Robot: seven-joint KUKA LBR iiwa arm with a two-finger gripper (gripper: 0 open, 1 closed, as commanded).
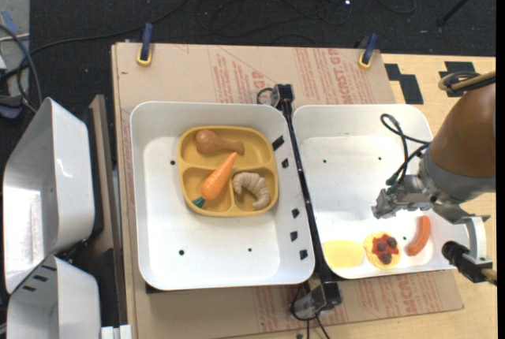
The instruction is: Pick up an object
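In the right bin [347,124], near its front edge, lie a pale yellow flat piece [344,253], a small tart with red and dark berries [383,248] and a sausage [419,236]. My gripper [397,202] hangs just above and behind the tart, to the left of the sausage. In the left bin [158,172] a yellow divided plate [189,142] holds a chicken drumstick [218,143], a carrot [218,177] and a pale shrimp-like piece [252,186].
A black divider strip [298,172] runs between the two bins. Black cables [402,144] loop over the right bin's back right part. Clamps [144,54] hold the cardboard base at the back. A white container [43,180] stands off the bench on the left.
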